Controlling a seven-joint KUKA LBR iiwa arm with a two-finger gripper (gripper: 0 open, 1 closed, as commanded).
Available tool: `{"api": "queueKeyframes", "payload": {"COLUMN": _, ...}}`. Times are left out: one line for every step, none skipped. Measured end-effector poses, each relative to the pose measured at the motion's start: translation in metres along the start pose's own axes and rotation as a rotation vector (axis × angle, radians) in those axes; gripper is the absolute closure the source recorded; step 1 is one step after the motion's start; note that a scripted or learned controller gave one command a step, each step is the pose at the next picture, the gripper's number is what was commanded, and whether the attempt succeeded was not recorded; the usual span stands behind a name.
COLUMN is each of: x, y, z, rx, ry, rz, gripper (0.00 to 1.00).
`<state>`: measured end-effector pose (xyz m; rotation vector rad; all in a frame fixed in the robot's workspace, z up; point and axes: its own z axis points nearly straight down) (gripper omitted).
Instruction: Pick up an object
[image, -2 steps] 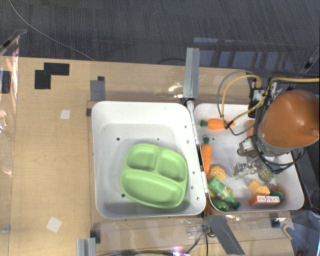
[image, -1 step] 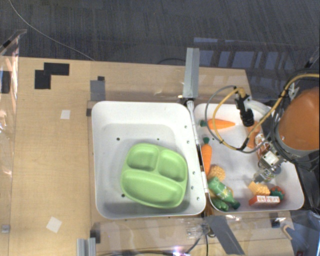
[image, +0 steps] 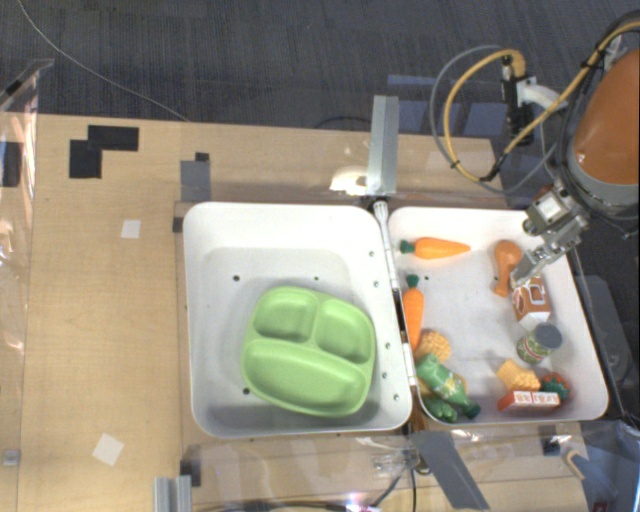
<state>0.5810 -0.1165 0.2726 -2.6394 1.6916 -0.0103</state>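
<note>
Gripper (image: 528, 268) hung low over the right bin (image: 470, 290), near its right wall, its tip just above the small brown carton (image: 530, 299); we judged this the approach step, nothing yet lifted. Whether it was spread or pressed together we could not tell, nor whether it touched the carton. Nearest us from the carton lay a red box (image: 530, 401) and a small can (image: 538, 345); beyond it, an orange carrot (image: 436, 248). Next move, we judged: settle squarely over one item, then close.
</note>
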Motion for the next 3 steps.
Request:
{"api": "queueKeyframes", "payload": {"x": -0.073, "y": 0.000, "z": 0.035, "rx": -0.005, "ry": -0.005, "rz": 0.119, "gripper": 1.00}}
{"api": "queueKeyframes", "payload": {"x": -0.103, "y": -0.094, "z": -0.003, "rx": 0.002, "ry": -0.004, "rz": 0.154, "gripper": 1.00}}
{"api": "queueKeyframes", "payload": {"x": -0.047, "y": -0.120, "z": -0.036, "rx": 0.001, "ry": -0.002, "rz": 0.302, "gripper": 1.00}}
